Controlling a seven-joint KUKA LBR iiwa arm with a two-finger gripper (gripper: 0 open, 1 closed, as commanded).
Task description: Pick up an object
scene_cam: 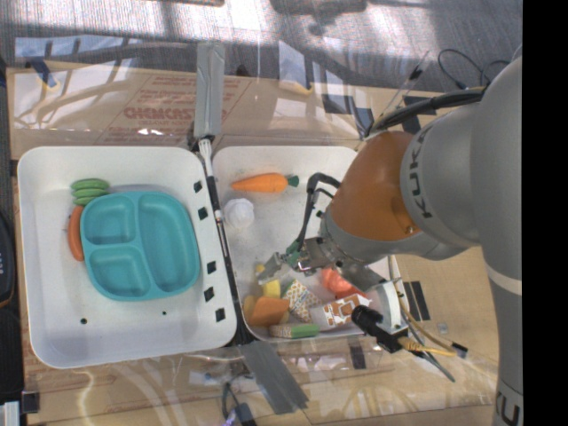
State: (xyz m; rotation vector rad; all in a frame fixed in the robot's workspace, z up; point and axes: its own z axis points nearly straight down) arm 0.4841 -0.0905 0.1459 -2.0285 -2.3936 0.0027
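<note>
Hanging low over the right-hand shallow white bin (293, 153) on the grey arm (461, 176) with its orange band (377, 193), and covering most of that bin's right half. Ending in a small metal gripper (295, 257), too dark and cluttered to tell whether open or closed; cannot tell either whether anything is held. Sitting just above a heap of small things at the bin's near end.

Hard to sort out, that heap: a yellow chunk (272, 287), touching an orange block (267, 310) below it; beside these a white packet with a coloured pattern (302, 299); along the near wall a tan stick with a green end (296, 330). Partly tucked under the wrist, a red-orange lump (337, 282) and a printed brown and white carton (340, 312), both cut off by the arm.

Lying clear of the arm toward the far wall: an orange plastic carrot with a green tip (262, 183), whole and on its side, and near it a small white ball (240, 211), close to the divider.

Filling much of the left-hand white bin (35, 309): a teal three-compartment plastic tray (139, 242), with a green pea pod (90, 187) at its far corner and an orange strip (75, 233) half hidden beneath its left edge.
</note>
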